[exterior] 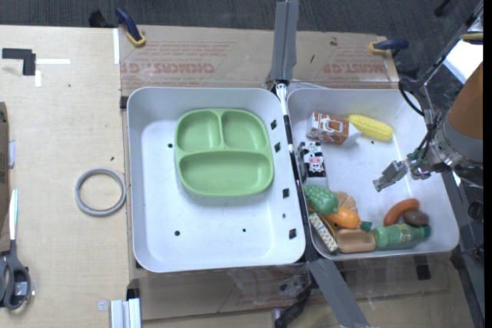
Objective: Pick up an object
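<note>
The right bin (430, 165) holds several toy foods. A yellow corn cob (371, 127) and an orange-and-white carton (329, 128) lie at its far side. A small black-and-white box (312, 160) rests by the left wall. A green vegetable (321, 200), a carrot (346, 219), a tan bread piece (355, 242), a green bottle (396, 234) and an orange sausage (401, 209) crowd the near edge. My gripper (389, 176) hovers over the bare middle of this bin, just above and left of the sausage, with nothing seen in it.
The left bin (154, 226) carries a green divided plate (224, 152). A grey tape ring (100, 190) and scissors (14, 276) lie on the bench at the left. Clamps (131, 25) hold the cardboard behind the bins. Cables hang at the right near the arm.
</note>
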### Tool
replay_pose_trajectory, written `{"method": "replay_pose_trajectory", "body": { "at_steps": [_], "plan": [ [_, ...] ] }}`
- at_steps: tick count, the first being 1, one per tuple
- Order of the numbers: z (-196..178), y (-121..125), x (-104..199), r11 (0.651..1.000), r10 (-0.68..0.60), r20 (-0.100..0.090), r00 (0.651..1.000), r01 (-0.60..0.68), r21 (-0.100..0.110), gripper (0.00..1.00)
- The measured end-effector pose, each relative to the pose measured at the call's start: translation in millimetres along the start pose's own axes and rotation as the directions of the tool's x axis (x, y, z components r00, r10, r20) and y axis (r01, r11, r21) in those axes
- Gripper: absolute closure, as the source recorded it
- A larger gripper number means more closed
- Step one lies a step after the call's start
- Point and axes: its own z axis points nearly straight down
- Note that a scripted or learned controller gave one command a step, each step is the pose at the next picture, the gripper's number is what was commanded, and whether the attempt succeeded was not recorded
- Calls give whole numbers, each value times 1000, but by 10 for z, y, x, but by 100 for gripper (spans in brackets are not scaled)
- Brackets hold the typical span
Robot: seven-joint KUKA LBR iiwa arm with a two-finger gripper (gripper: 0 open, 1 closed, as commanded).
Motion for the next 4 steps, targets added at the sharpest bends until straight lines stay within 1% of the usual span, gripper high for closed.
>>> {"method": "replay_pose_trajectory", "body": {
  "at_steps": [1, 2, 3, 4],
  "plan": [
    [606, 1000, -453, 997, 71, 0, 997, -71, -1, 0],
    [305, 1171, -615, 995, 97, -1, 995, -97, -4, 0],
    [376, 1367, -616, 991, 132, 1, 991, -132, -2, 0],
    [597, 1404, -368, 991, 137, 2, 991, -137, -1, 0]
  ]
}}
